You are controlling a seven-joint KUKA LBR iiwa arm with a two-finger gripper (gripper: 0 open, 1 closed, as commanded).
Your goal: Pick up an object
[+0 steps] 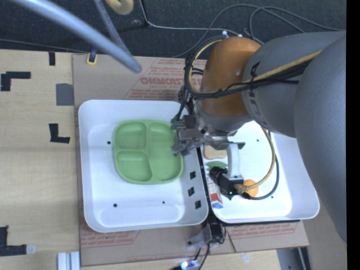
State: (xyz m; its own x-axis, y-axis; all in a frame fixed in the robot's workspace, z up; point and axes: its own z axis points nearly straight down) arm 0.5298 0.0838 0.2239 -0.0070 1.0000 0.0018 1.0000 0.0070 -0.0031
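My claw (183, 140) hangs at the right rim of the green divided plate (140, 151) lying in the left bin (95, 167), and I cannot tell whether it is spread or pressed together.

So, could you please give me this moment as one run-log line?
green tray: in left bin | gripper: over tray's right rim | grasp: cannot tell

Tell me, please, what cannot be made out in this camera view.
Camera view:
- Right shallow white bin: the grey robot arm covers most of its floor.
- Small green object at the arm's edge: partly covered, too small to identify.
- Green divided plastic tray: the end effector hides part of its right rim.
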